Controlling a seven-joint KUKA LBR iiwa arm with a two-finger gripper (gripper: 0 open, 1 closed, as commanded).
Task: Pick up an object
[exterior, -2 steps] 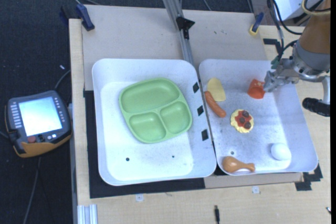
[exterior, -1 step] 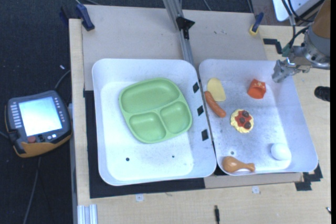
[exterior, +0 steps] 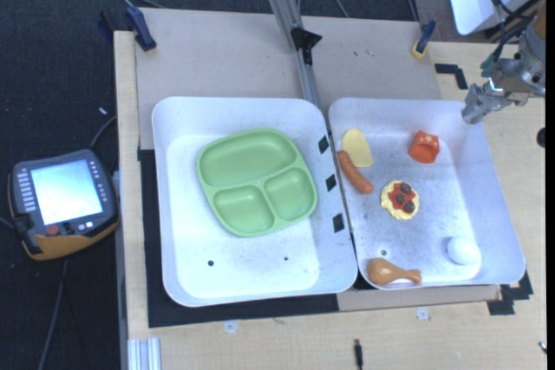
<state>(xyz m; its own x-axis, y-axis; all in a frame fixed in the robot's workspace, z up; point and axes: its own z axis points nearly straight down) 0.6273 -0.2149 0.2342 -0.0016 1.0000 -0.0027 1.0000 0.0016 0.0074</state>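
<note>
**Desk:** White plastic, two shallow bins side by side on a pale wooden bench [exterior: 217, 48]. What are we looking at?

**Photo:** We see the left bin [exterior: 186, 264] carrying a green divided plate [exterior: 257, 182], its three compartments bare. The right bin [exterior: 494, 186] holds the small items, scattered loosely and well apart from one another, which we judge leaves room for fingers to come down around any single one.

**Desk:** Name them.

**Photo:** A red block [exterior: 424, 147] near the far side; a yellow wedge [exterior: 356, 148] touching an orange sausage [exterior: 355, 172] along the divider; a small toy pizza [exterior: 400, 199] in the middle; a white ball [exterior: 462, 250] in the near right corner; a toy drumstick [exterior: 392, 274] against the near wall.

**Desk:** And the arm?

**Photo:** It reaches in from the right. The pincer [exterior: 479, 104] hangs over the far right corner of the right bin, apart from every item; the red block is the nearest candidate. At this size and angle we cannot tell whether its fingers stand apart or together, though nothing appears to be held between them.

**Desk:** So the pick stands where?

**Photo:** Not yet begun, in our reading. All six items lie on the bin floor. We would judge the block or the pizza easier targets than the wedge and sausage, which crowd each other and the wall.
</note>
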